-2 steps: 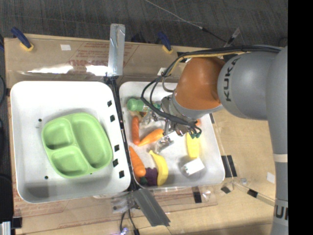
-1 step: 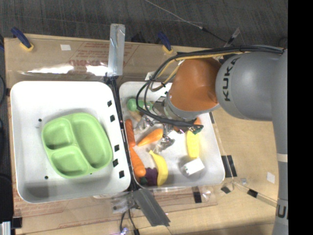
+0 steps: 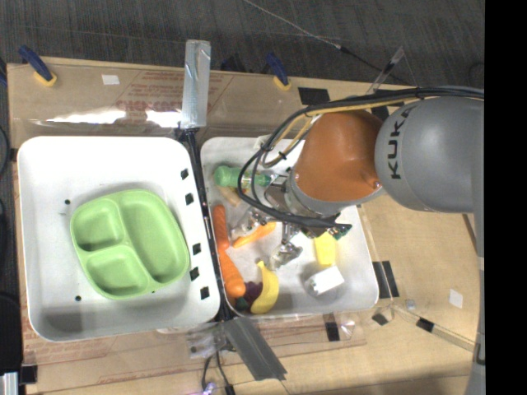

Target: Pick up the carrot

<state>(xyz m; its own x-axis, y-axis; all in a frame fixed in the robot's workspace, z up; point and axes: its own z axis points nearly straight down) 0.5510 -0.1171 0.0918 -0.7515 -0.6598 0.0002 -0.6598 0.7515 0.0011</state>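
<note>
Cardboard-covered bench [image 3: 99, 89] bears two white bins; carrot [image 3: 226, 253] in right bin [image 3: 362, 270]; jaws' state: cannot tell.

Grey KUKA arm with orange band

The arm [image 3: 432, 155] is smooth grey, marked "KUKA" in black; a rounded orange band [image 3: 338, 156] follows, black cables [image 3: 272, 151] looping by it above a metallic hand [image 3: 288, 241].

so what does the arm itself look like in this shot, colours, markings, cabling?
Grey rounded KUKA arm with black "KUKA" lettering on the casing. A glossy orange band sits above the wrist. Black cables plus a lighter one loop over the orange section and down to the wrist. The claw is small, metallic and silvery; its details are hard to make out.
</note>
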